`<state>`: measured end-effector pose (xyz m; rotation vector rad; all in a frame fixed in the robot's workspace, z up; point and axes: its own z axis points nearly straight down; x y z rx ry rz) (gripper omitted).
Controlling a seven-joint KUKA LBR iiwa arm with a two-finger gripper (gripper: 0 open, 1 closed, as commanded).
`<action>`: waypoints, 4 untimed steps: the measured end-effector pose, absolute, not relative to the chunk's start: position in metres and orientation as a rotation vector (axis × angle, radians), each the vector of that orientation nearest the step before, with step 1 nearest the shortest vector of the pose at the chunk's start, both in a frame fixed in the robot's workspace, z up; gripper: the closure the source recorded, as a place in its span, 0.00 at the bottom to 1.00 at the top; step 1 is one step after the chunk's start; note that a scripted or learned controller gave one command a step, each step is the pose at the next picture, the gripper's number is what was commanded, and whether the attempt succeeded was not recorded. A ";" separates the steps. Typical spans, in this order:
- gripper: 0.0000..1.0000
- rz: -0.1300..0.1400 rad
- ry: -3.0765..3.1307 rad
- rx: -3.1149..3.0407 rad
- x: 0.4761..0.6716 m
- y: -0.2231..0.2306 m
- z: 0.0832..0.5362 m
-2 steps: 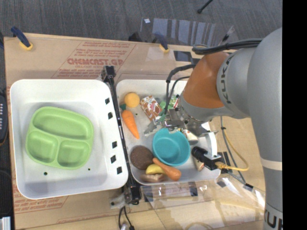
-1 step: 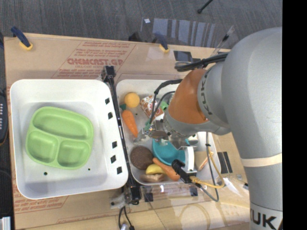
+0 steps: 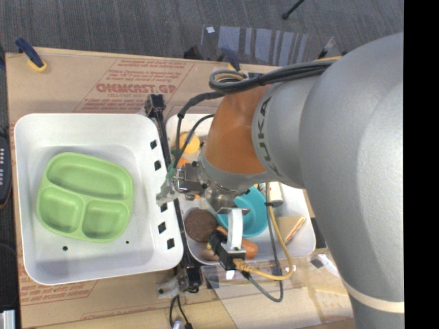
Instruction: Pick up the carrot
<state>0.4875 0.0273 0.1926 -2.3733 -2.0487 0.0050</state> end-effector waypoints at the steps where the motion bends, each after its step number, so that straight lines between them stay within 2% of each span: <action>1: 0.00 0.018 -1.731 -2.616 0.495 -0.041 0.237; 2: 0.00 0.025 -1.602 -2.689 0.494 0.022 0.187; 3: 1.00 0.039 -1.615 -2.672 0.494 0.022 0.195; 4: 1.00 0.018 -2.059 -2.358 0.476 0.020 0.226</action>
